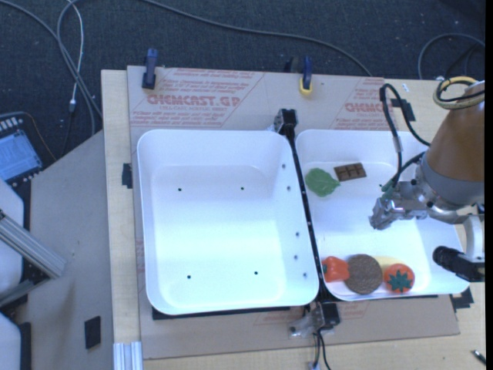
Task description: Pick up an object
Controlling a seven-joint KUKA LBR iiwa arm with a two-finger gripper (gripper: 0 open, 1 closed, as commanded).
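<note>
The right bin [347,230] holds a green leafy piece [321,182] and a brown chocolate bar [350,172] near its back. A brown round patty [363,274], a red pepper-like piece [335,268] and a red tomato with a green top [399,277] lie along its front edge, with a bit of yellow behind the patty. My gripper [383,216] hangs over the right side of this bin, apart from every item, above bare white floor. Nothing shows between its fingers.
The left bin [223,222] sits beside the right one, split from it by a black divider [300,206]. Clamps [306,79] hold the cardboard-covered bench at the back. Cables run from the arm over the bench's right rear corner.
</note>
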